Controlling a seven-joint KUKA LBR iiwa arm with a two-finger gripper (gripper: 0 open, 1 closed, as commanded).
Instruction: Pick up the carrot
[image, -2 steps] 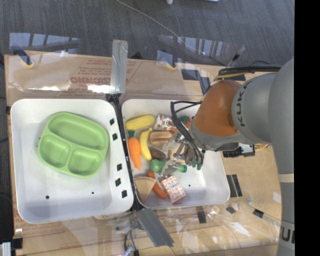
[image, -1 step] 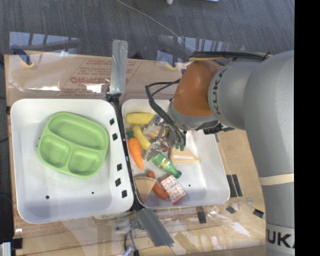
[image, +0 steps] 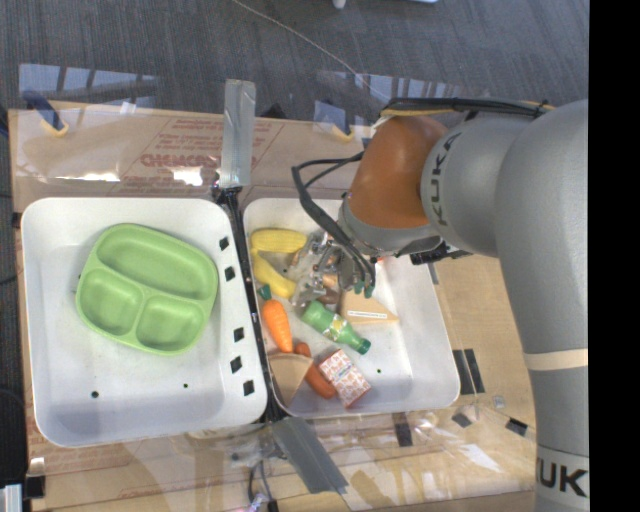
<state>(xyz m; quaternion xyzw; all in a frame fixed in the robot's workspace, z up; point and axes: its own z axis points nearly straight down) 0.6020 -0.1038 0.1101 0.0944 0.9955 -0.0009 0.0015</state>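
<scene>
carrot (image: 277, 324) in right bin (image: 425, 330), claw (image: 322, 266) above bananas (image: 275, 258)

Carrot (image: 277, 324) in right bin (image: 432, 352)

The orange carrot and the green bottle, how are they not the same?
The orange carrot is plain orange and tapers to a point; the green plastic bottle is green with a pale label band and blunt ends. The carrot lies near the right bin's left wall, pointing up and down the view; the bottle lies slanted nearer the middle. Both lie flat in the same bin.
</scene>
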